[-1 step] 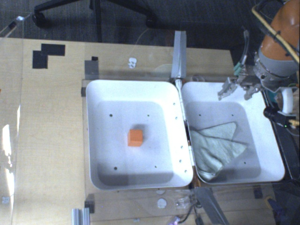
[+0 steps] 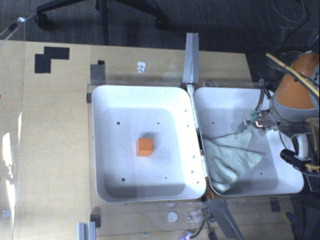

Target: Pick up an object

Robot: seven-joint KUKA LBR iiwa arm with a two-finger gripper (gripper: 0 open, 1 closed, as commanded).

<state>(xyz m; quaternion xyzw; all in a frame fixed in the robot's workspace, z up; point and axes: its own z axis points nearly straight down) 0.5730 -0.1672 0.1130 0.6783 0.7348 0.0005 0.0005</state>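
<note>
A small orange cube (image 2: 144, 147) lies near the middle of the left bin (image 2: 107, 184). A pale crumpled cloth (image 2: 229, 159) lies in the right bin (image 2: 290, 184), against its left wall. One corner of the cloth is pulled up taut to my gripper (image 2: 251, 124), which hangs over the middle of the right bin. The fingers are shut on that raised corner. The grey arm with its orange band (image 2: 296, 86) comes in from the right.
A metal divider bar (image 2: 190, 59) stands behind the seam between the two bins. Cables and arm parts (image 2: 300, 159) crowd the right bin's right edge. Black markers (image 2: 50, 58) sit on the wooden bench at far left.
</note>
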